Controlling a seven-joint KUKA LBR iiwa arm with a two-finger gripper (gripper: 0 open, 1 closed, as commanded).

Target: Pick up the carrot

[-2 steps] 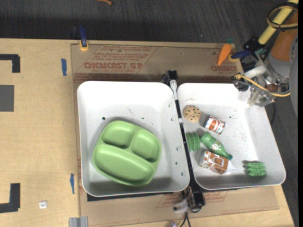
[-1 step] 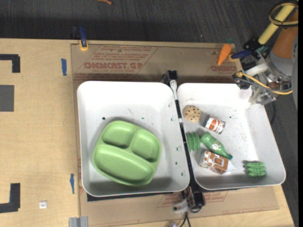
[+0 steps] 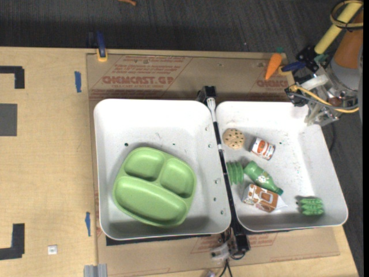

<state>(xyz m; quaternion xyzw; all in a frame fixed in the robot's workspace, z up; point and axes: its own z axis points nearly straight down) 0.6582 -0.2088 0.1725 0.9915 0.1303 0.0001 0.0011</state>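
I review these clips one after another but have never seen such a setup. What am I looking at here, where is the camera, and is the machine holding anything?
One fixed camera looks down at a slant on a bench with two shallow white bins. The left bin holds a green divided plate. The right bin holds toy food: a cookie, a small can, a green bottle, a snack packet and green vegetables. The grey robot arm reaches in from the right; its gripper sits over the right bin's far corner, with nothing visibly held. The carrot, its target, lies outside the bins on the cardboard behind them.
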